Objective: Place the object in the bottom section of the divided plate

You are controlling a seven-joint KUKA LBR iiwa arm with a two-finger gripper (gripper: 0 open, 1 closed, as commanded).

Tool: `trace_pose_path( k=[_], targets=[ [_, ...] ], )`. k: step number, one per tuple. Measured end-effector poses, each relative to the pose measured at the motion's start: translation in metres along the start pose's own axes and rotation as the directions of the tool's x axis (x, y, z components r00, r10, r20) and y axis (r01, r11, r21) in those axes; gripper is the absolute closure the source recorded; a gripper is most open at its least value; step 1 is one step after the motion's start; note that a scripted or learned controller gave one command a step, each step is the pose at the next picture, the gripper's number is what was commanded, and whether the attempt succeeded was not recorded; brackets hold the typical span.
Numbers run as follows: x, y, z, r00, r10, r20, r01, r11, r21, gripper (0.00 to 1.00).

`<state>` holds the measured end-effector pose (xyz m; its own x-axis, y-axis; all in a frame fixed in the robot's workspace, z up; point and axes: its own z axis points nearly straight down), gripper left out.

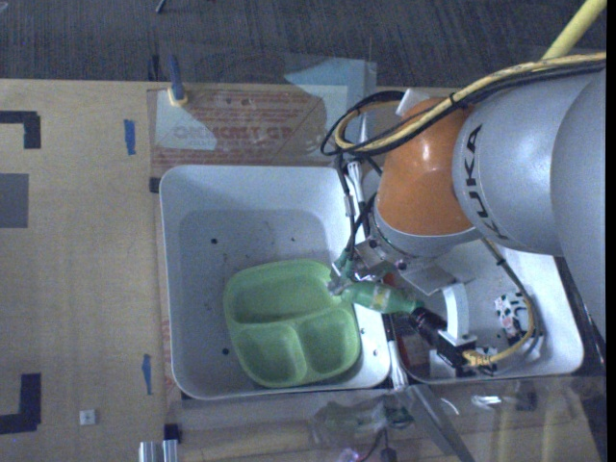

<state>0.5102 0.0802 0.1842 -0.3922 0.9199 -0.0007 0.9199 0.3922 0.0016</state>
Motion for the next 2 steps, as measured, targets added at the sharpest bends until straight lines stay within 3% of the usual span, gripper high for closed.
trace_pose_path(
  k=[1, 2],
  targets=[
    [0.019, -0.011, -0.018, 0.998, 0.057, 0.0, -0.057, 0.998, 0.001, 1.0],
    [0.051, 0.009, -0.033, 0.993, 0.116, 0.0, -0.116, 0.993, 0.001, 1.0]
  ],
)
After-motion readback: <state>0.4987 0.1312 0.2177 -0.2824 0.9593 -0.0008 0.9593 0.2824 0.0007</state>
